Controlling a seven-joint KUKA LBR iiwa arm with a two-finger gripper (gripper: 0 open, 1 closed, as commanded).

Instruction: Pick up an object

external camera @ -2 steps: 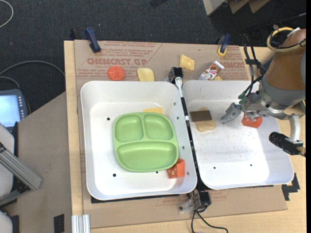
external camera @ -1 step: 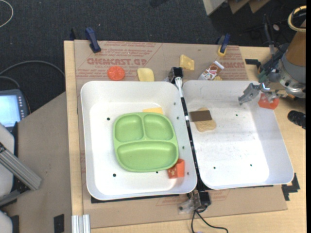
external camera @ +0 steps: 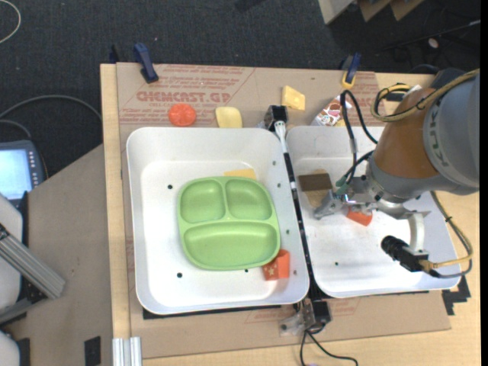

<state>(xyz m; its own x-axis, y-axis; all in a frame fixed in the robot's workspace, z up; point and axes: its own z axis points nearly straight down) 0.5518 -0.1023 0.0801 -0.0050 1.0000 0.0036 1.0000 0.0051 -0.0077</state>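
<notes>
- grey KUKA arm with orange band reaches in from right, over right shallow white bin
- left shallow white bin holds green three-compartment plastic tray; orange block touches tray's lower-right corner
- two-finger gripper low in right bin, between brown flat block and small orange-red block
- finger state: cannot tell, wrist hides it; no grasp visible

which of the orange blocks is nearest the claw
The orange block in the right bin, beside the claw. The other orange block lies in the left bin by the green plate.
</notes>
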